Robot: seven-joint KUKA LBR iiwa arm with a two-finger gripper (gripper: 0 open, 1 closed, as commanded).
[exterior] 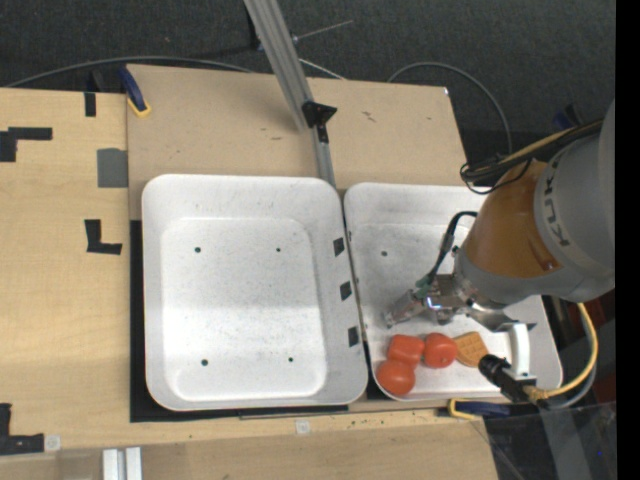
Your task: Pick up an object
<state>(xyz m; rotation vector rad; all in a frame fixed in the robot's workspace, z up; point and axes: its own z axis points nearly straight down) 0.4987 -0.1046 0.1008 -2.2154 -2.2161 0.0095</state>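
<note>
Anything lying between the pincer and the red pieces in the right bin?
No. In the camera view, the pincer sits just above the red pieces, with a short stretch of bare white bin floor between them.

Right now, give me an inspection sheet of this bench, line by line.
Surface: wooden bench bearing two white bins, left bin and right bin, side by side.
Job's things: three red pieces and a tan piece clustered at the right bin's near edge.
Clutter: black tape marks on the board at left; a blue and yellow clamp at the bench's far corner.
Hand: the hand is low in the right bin, just above the red pieces; nothing seen between its fingers.
Cables: a black cable loops behind the bench; a yellow one by the arm.
Surroundings: a metal pole slants over dark floor.
</note>
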